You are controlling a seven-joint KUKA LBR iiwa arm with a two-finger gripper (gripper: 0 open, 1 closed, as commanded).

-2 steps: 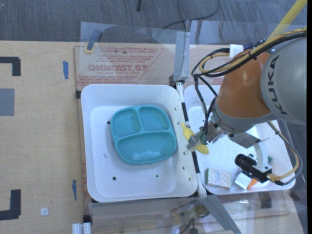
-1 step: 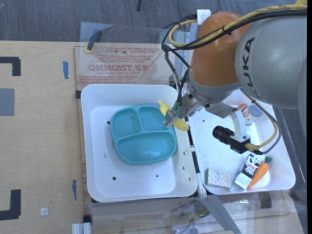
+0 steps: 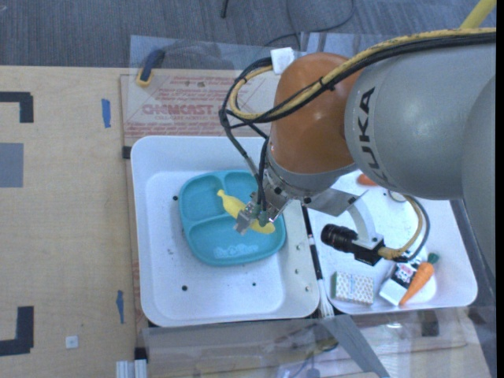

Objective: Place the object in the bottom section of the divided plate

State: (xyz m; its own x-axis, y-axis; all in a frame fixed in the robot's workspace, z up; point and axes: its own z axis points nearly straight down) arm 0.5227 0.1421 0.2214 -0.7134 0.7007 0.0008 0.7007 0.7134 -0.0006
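currently the arm (image 3: 409,116) reaches in from the right and extends over the left bin (image 3: 157,274). the tool (image 3: 252,220) is positioned low above the right part of the teal divided plate (image 3: 197,211). the plate sits near the middle of the left bin, flat on the bin floor. the yellow object (image 3: 229,202), long and slightly curved, lies on the plate. it runs at a slant from the upper middle of the plate down toward the right rim. its middle portion is hidden beneath the tool. the tool covers the object at that point, so whether the tool is released, clenched or grasping the object cannot be told. the visible upper end of the object rests in an upper section of the plate. the bottom section, which carries a pale print, lies just below the tool.

the right bin (image 3: 461,235) holds a carrot (image 3: 417,280) near its lower right corner and a patterned white block (image 3: 352,287) by its lower edge. both bins rest side by side on the bench (image 3: 63,211).
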